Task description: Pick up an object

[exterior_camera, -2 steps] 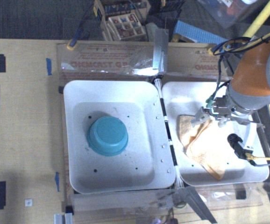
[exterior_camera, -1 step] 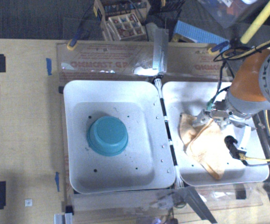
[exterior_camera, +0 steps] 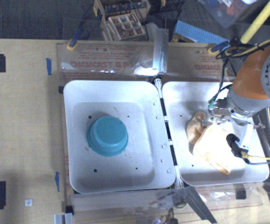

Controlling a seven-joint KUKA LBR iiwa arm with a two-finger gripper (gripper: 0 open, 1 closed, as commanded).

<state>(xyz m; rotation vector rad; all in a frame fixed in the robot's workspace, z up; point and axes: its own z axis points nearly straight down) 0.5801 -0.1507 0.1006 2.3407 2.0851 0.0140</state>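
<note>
1. A round teal plastic bowl sits upside down near the middle of the left shallow white bin
2. A crumpled tan cloth lies in the right shallow white bin, toward its right half
3. The grey arm's gripper hangs at the cloth's upper edge; whether it is spread or pinched, I cannot tell

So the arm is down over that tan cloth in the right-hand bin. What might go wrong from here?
Two things, I would guess. The tan cloth is soft and crumpled, so the claw may pinch only a fold, which could slip free on the way up. The cloth also lies near the right bin's front wall, so a lift might drag it over the rim. The blue bowl in the left bin sits well apart and looks safe.
</note>
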